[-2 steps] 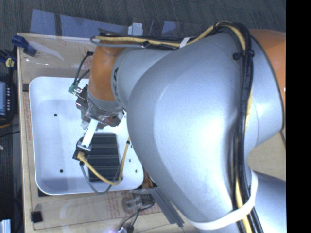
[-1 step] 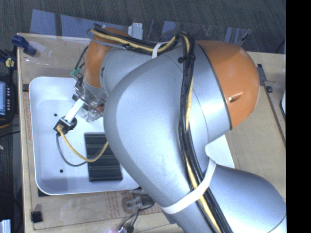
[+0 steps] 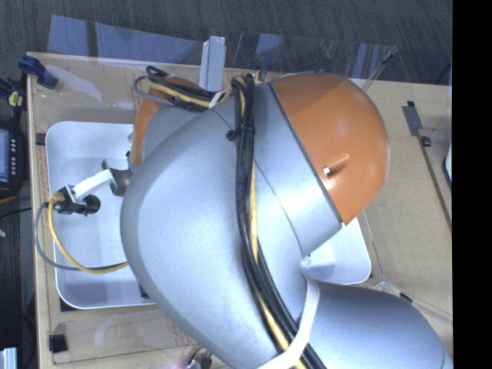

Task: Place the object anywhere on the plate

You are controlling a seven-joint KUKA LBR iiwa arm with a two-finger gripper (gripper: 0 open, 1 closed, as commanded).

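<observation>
- The grey arm (image 3: pixel 231 229) with its orange band (image 3: pixel 338 144) sprawls across the middle of the desk (image 3: pixel 430 229), covering most of both white bins.
- The left bin (image 3: pixel 69 206) shows its left part; a yellow cable (image 3: pixel 58 252) loops over its rim and floor.
- A black and white fitting (image 3: pixel 77 200) at the cable's end hangs over the left bin.
- The arm hides the gripper itself, so I cannot tell how it stands.
- A corner of the right bin (image 3: pixel 355 256) peeks out below the orange band.
- I can't make out the object or the plate from here.
</observation>
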